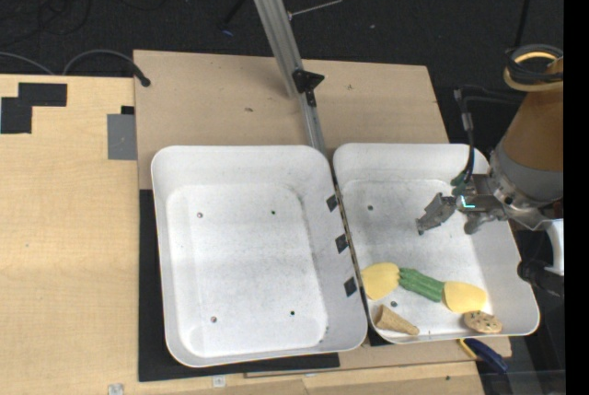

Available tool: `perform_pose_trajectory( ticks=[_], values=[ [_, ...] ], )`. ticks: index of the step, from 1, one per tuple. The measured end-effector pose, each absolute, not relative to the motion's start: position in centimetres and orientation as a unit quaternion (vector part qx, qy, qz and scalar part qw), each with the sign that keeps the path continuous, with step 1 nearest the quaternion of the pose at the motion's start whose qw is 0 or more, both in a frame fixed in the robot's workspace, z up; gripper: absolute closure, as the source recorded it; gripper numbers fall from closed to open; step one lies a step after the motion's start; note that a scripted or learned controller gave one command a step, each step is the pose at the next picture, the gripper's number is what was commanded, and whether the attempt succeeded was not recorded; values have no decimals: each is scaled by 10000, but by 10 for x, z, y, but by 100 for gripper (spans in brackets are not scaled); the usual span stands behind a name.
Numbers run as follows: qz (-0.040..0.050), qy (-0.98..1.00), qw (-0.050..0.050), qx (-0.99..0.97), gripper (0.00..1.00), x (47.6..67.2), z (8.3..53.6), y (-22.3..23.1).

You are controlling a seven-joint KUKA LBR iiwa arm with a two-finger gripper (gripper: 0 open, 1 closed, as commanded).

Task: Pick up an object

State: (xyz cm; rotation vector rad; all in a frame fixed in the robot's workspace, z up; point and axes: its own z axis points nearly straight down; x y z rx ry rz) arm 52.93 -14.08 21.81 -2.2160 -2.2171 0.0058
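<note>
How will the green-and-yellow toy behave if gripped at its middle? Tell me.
The toy looks soft, so it would likely sag at both yellow ends. Its thin green middle seems easy to pinch but may squash. Lying flat on the right bin, it probably won't roll. The gripper hangs above it.

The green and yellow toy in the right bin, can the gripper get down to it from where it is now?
Probably yes. The gripper hangs over the right bin, and the green and yellow toy lies nearer the bin's front wall with nothing on top of it. A cone-shaped piece and a cookie lie close by.
</note>
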Motion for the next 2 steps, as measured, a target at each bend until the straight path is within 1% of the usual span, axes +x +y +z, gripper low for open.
perform_pose_trajectory(
  ticks=[1,2],
  values=[
    [6,-7061,14,-7081,0,530,220,-142],
    [21,-7064,39,-7078,0,537,166,-134]
  ],
)
